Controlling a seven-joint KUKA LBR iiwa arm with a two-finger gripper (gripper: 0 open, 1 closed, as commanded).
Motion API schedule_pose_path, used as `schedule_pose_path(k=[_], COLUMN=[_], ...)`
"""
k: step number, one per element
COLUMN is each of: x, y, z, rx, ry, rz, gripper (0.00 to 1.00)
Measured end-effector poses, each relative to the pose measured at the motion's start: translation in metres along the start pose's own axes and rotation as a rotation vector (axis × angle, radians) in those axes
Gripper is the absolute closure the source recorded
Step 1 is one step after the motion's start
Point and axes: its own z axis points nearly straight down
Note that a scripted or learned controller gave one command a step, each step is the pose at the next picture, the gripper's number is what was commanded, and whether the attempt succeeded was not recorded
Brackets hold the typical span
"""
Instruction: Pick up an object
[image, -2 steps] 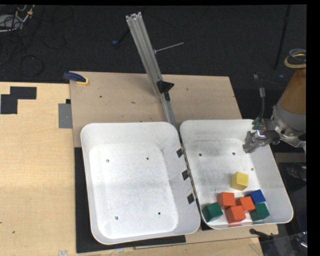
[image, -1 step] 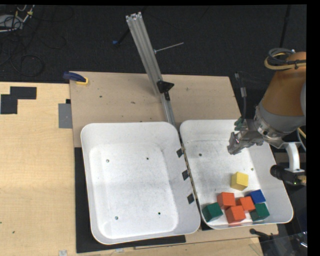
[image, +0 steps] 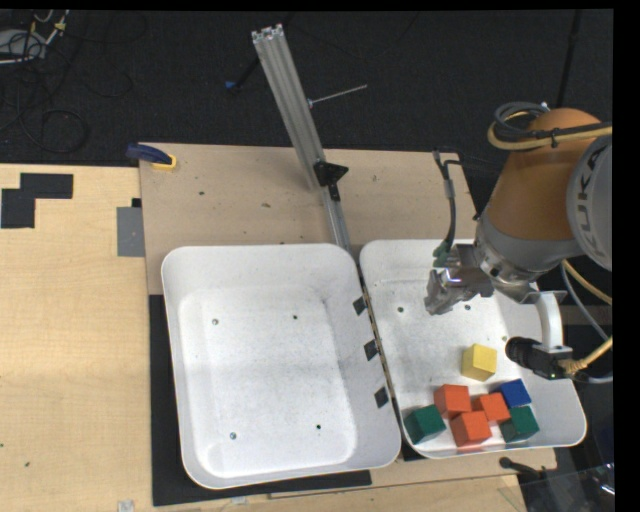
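Blocks crowd the near corner of the right bin (image: 420, 270): three orange blocks (image: 472, 410), two green blocks (image: 424, 423) at either end of them, a blue block (image: 515, 392) just behind, all touching or nearly so. A yellow block (image: 480, 361) sits a little farther back in that bin, apart from the cluster. Left of that bin lies the left bin (image: 200, 275). Both rest on a wooden bench (image: 240, 200); behind it a metal rail (image: 295, 110) leans over dark floor. The gripper (image: 440, 296) hangs over the right bin's middle, beyond the yellow block and clear of it; whether its fingers are open or closed, I cannot tell.
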Motion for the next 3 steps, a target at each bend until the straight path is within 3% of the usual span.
schedule_pose_path(k=[3], x=[0.146], y=[-0.019], z=[0.022], rx=[0.002], ry=[-0.001], rz=[0.000], gripper=[1.00])
